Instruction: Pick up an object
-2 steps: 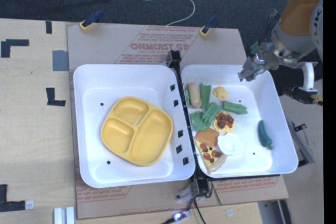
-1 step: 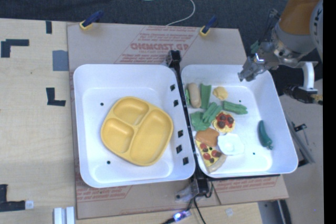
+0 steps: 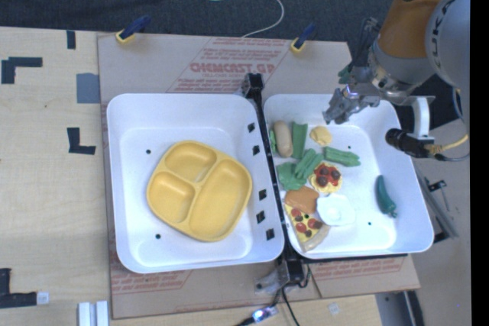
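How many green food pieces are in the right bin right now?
4, maybe more hidden in the pile: one beside the potato, one right of it, one mid-pile, one dark piece alone near the right wall.

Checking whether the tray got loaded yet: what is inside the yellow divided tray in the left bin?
The yellow three-compartment plastic tray shows bare yellow in all three compartments. It hides the floor of the left white bin beneath it.
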You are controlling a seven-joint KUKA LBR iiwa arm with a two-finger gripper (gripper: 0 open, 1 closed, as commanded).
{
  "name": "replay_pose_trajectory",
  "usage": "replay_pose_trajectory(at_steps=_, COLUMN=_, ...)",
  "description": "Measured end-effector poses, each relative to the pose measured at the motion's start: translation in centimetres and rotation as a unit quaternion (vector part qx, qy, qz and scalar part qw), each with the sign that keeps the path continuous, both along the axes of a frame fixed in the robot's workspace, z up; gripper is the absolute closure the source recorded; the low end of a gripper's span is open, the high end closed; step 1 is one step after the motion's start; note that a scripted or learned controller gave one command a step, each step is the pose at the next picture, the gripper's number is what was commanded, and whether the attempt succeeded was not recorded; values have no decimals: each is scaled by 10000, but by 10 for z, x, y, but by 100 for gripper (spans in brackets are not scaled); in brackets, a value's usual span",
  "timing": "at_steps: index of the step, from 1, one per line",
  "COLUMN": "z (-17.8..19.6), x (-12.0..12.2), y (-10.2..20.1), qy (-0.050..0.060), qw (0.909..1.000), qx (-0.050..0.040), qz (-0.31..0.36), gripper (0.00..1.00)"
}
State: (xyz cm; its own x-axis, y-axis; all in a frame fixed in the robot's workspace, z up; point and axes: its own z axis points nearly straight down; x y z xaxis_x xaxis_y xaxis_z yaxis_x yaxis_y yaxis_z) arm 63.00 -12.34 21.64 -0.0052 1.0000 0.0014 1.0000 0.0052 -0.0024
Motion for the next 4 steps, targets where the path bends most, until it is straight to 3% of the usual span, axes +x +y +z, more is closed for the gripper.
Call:
replay_pose_trajectory(at_steps=3, z=-3, x=1, y=148, qy=-1, qw=10000, qx=-1, qz=5, gripper=100)
replay_pose_trajectory(at_steps=4, z=5, x=3, y=152, qy=-6, qw=10000, qx=-4, qz=-14, gripper=100)
